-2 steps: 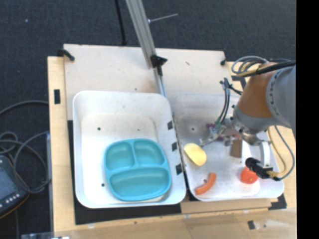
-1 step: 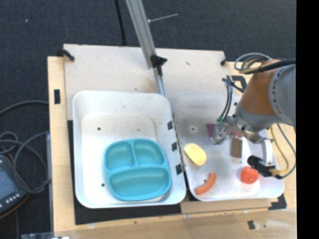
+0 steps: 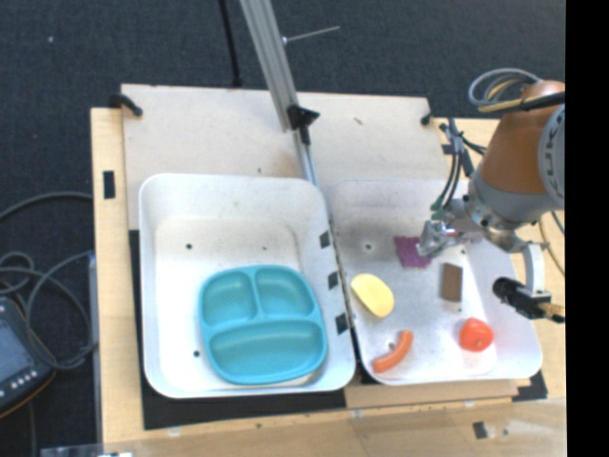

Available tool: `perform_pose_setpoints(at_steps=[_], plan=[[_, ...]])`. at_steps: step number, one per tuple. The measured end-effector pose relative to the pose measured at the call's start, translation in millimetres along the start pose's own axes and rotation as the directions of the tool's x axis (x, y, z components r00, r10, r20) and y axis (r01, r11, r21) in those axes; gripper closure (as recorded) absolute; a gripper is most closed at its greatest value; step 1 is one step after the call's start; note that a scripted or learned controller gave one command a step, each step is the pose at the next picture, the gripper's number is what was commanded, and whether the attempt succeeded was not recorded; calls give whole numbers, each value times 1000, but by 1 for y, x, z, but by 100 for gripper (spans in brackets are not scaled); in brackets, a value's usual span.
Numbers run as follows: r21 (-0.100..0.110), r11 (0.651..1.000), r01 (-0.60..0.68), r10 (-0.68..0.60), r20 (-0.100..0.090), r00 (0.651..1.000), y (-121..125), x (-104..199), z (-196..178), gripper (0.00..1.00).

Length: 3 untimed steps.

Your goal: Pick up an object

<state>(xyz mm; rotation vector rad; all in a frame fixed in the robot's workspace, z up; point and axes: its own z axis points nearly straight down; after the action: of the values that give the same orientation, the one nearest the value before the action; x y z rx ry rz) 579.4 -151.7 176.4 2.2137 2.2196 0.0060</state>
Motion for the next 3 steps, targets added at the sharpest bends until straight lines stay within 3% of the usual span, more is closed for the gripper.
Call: perform_pose_setpoints(at_steps=[2,3], plan=[[1,1000,0,0,0,1000,9,-9,-116,100],[6,1000,3,-3,-2,1000,-2,42,-118,100]])
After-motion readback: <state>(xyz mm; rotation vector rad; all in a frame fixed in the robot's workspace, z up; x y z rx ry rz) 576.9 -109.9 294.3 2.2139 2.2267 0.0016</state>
